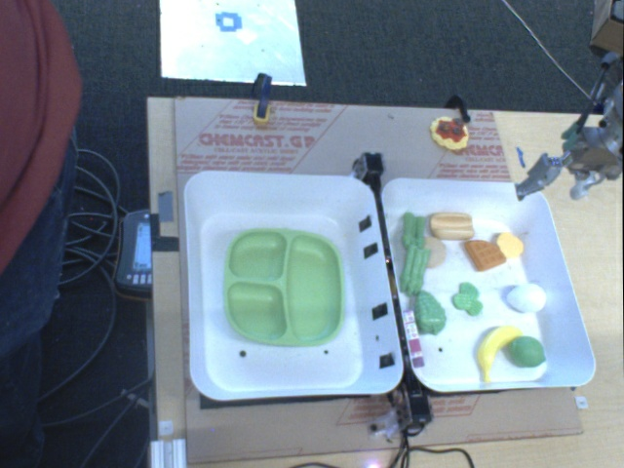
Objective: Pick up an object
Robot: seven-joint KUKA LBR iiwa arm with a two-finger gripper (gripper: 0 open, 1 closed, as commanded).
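Observation:
My gripper [558,180] hangs over the far right corner of the right bin [570,261], open, with nothing between its fingers. Below it in that bin lie several toy foods: a bread roll [451,225], a brown waffle piece [485,254], an orange piece [510,245], a white egg [526,297], green pea pods [413,252], a small broccoli [468,298], a leafy green piece [429,313], a banana [494,348] and a lime [527,351]. The closest to the gripper are the orange piece and the waffle, well apart from it.
The left bin [210,203] holds a green divided plate [286,286]. A small toy pizza [450,133] lies on the cardboard behind the right bin. Black clips [370,169] line the seam between the bins. A person in red [29,96] stands at the left.

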